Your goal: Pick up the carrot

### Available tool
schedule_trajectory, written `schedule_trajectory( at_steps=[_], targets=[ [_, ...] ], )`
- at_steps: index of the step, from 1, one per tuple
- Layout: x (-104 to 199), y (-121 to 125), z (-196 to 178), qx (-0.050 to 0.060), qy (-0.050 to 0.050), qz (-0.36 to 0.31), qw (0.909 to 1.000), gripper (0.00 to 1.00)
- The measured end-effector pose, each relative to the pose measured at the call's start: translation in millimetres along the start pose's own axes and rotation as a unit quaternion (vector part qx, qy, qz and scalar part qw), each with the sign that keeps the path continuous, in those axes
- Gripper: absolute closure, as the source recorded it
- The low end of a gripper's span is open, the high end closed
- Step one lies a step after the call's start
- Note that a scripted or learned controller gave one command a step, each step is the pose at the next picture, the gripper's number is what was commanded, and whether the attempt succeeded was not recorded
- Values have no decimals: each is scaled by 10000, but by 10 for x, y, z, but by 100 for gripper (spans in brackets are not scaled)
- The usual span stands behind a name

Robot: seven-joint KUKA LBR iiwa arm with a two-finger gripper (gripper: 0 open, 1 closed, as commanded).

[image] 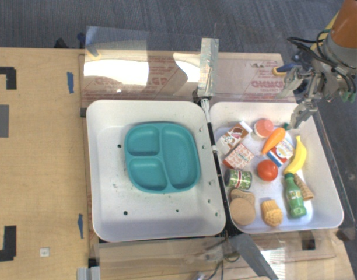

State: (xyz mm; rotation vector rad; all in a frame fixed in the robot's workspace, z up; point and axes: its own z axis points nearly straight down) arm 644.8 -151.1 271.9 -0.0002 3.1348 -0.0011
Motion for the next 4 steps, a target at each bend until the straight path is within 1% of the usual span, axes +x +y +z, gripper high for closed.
schedule_trajectory(
  at_steps=[1, 2, 3, 4],
  targets=[
    [-101, 115, 1140, -20, 70, -128, 9999, 0],
    [-48, -194, 1735, 2, -24, 839, 9965, 0],
    [440, -396, 1833, 4, -12, 669, 9978, 0],
    [992, -272, 1820, -2, -14, 284, 9996, 0]
  ],
)
